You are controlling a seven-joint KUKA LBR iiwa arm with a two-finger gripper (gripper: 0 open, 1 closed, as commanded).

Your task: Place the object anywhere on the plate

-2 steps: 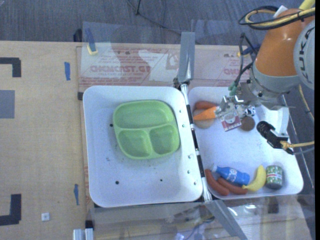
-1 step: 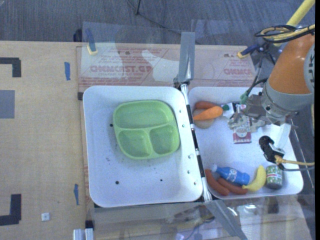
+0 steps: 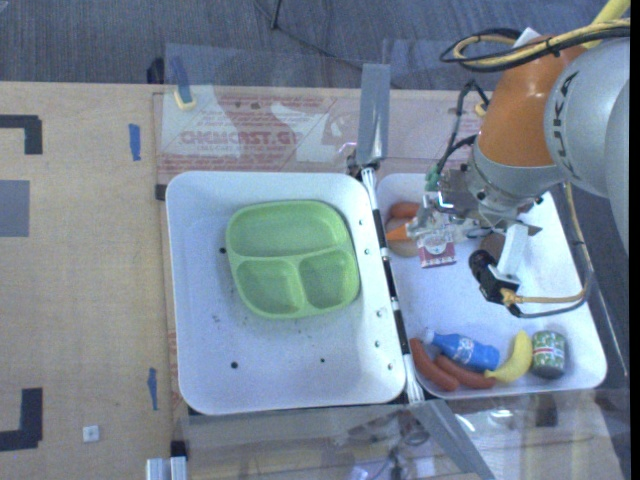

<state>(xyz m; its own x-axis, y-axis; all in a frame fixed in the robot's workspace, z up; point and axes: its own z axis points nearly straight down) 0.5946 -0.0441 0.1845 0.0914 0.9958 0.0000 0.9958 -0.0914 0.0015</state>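
The green three-compartment plate [image 3: 292, 259] lies in the left bin [image 3: 200, 358]. The gripper [image 3: 437, 230] hangs over the far left part of the right bin [image 3: 585, 353]; whether it grips anything cannot be told. A small red-and-white packet [image 3: 437, 255] sits just below it. Along the near edge lie a blue bottle [image 3: 465, 350], sausages [image 3: 445, 370], a banana [image 3: 513, 358] and a green can [image 3: 548, 353].

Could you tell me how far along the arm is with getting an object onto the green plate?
Done: nothing visible; no object lies on the green plate in the left bin.
In hand: the gripper is low in the right bin among small items.
Left: getting one across onto the plate. The banana and blue bottle lie untouched.
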